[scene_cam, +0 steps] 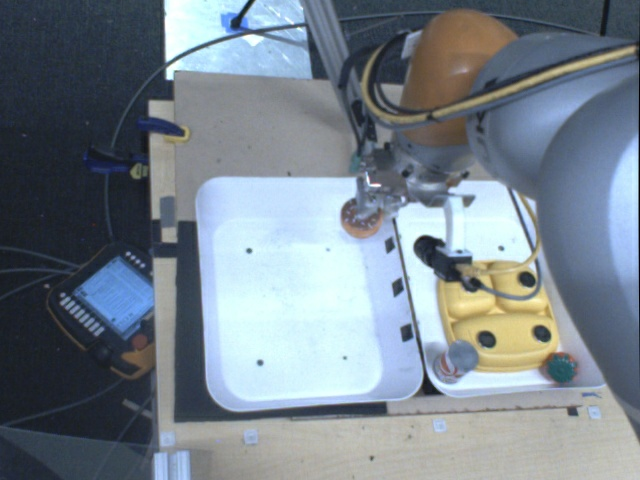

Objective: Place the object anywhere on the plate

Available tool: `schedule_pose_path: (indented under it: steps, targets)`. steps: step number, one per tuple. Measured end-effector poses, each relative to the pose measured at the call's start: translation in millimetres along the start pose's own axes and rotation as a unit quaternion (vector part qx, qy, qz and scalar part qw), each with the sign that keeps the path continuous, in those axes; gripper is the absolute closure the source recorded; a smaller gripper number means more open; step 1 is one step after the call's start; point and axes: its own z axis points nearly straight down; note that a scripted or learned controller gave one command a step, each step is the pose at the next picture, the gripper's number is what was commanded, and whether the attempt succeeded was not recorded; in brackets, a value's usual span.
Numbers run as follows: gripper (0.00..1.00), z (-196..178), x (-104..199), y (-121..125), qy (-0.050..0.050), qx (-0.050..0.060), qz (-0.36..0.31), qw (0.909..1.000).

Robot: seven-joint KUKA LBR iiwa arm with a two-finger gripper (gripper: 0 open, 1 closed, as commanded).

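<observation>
A small round brown-orange object (pixel 359 222) sits at the far right corner of the left white bin (pixel 290 298), close to the bin's right wall. My gripper (pixel 368 200) hangs directly over it, its tip meeting the object's top. A yellow plate (pixel 500 313) with moulded hollows lies in the right bin (pixel 495 218), to the right of the gripper and nearer the front.
In the right bin, a green ball (pixel 562 368) rests at the front right corner and a small grey and red piece (pixel 458 358) lies by the plate's front left. The arm's large grey body covers the right bin's far side.
</observation>
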Motion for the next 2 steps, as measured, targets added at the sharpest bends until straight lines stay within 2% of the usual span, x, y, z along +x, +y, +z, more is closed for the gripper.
schedule_pose_path:
  steps: [1, 2]
  targets:
    - [1.00, -14.6, 52.3, 3.2, 0.000, -0.002, -0.001, 1.0000]
    - [0.00, -13.9, 48.7, 3.0, -0.001, -0.001, 0.002, 1.0000]
